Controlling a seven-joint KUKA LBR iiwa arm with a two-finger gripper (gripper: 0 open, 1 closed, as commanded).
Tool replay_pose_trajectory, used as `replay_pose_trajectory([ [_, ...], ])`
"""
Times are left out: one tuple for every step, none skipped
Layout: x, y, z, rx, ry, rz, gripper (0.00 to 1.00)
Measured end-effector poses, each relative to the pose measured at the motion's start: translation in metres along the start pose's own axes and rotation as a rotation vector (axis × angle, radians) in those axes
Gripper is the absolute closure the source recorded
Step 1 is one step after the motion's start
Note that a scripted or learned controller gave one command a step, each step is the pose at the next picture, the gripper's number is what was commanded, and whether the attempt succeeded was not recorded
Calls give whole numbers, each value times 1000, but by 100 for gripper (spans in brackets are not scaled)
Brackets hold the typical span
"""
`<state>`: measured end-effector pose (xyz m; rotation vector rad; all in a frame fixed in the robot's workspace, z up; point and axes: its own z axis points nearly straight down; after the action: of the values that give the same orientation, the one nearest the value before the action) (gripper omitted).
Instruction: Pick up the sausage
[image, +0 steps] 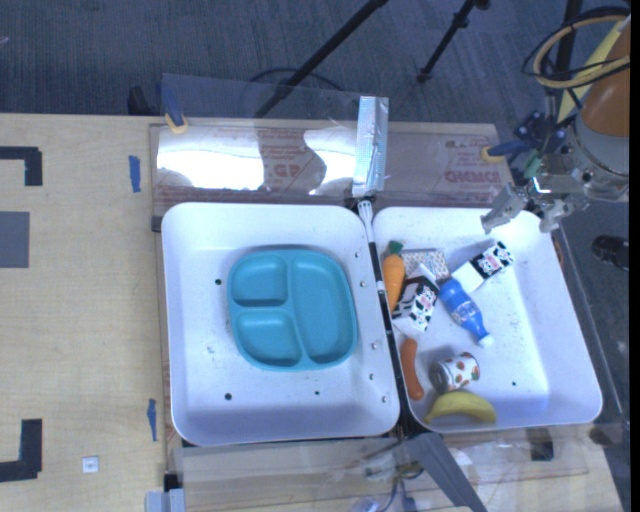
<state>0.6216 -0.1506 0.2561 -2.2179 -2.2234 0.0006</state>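
**Sausage lies at the right bin's near-left edge**

Against the left wall of the right bin (575, 395), towards its near end, lies the sausage (410, 369): a slim, reddish-orange cylinder with rounded ends, smooth-skinned, lying flat and pointing roughly front to back. Just right of it stands a small round cup (456, 372) patterned in white, brown and red, and a yellow banana (461, 406) curves just below both, near the sausage's lower tip. Further back along the same wall sits an orange carrot (394, 277) with a green top, beside a black-and-white cow-patterned carton (418, 303). A blue bottle (465, 309) lies tilted in the middle, and a second cow-patterned carton (491, 261) sits beyond it.

The left bin (190, 330) holds a teal divided plate (293, 307).

Over the far right corner of the right bin hovers the gripper (530, 208), well apart from the sausage; whether it is spread or closed I cannot tell. Nothing is seen in it.
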Motion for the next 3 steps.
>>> replay_pose_trajectory([
  [56,-51,74,0,0,11,0],
  [137,-128,73,5,1,382,0],
  [136,-142,73,4,1,532,0],
])
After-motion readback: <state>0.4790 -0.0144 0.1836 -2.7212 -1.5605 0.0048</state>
